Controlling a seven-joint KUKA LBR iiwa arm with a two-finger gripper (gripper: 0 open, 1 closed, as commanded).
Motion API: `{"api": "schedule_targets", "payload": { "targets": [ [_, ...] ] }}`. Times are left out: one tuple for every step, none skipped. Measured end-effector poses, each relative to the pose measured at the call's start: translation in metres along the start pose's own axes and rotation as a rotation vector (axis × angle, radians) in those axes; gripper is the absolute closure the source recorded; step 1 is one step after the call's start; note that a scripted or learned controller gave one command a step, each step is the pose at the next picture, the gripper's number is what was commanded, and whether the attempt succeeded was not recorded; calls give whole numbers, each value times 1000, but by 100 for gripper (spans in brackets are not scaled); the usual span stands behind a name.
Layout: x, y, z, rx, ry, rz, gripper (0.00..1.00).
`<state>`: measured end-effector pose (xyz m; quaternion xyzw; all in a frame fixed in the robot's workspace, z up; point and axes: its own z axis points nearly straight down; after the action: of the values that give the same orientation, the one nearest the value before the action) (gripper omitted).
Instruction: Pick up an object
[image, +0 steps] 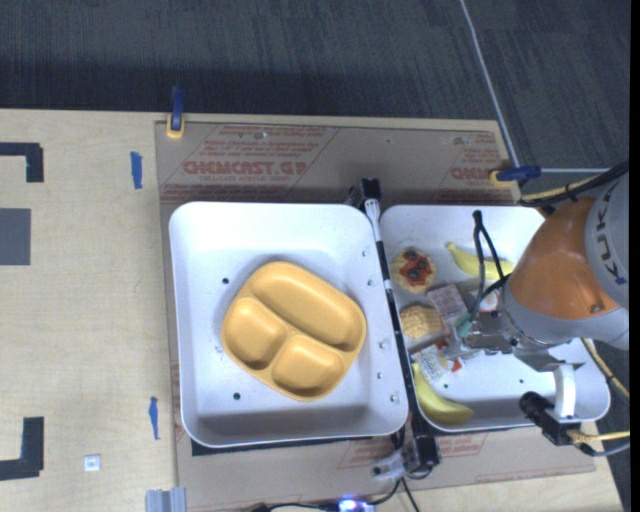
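Gripper (468, 335) low in right bin (590, 395), among small toy food; grip state cannot be told. Banana (437, 397) just below: likely light, stiff, smooth plastic; best pinched across narrow middle.

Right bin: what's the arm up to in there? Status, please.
Gripper low in right bin, among small items. Banana lying free beside it. Yellow tray in left bin.

Grey arm (600, 300), broad orange band, black cables alongside.

A banana (437, 396) (yellow, curved) lies at the right bin's (590, 400) front-left corner.
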<state>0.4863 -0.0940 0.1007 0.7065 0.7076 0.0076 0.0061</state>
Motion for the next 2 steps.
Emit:
{"api": "schedule_targets", "payload": {
  "targets": [
    [0, 0, 0, 0, -1, 0, 0],
    [1, -1, 11, 6, 0, 1, 0]
  ]
}}
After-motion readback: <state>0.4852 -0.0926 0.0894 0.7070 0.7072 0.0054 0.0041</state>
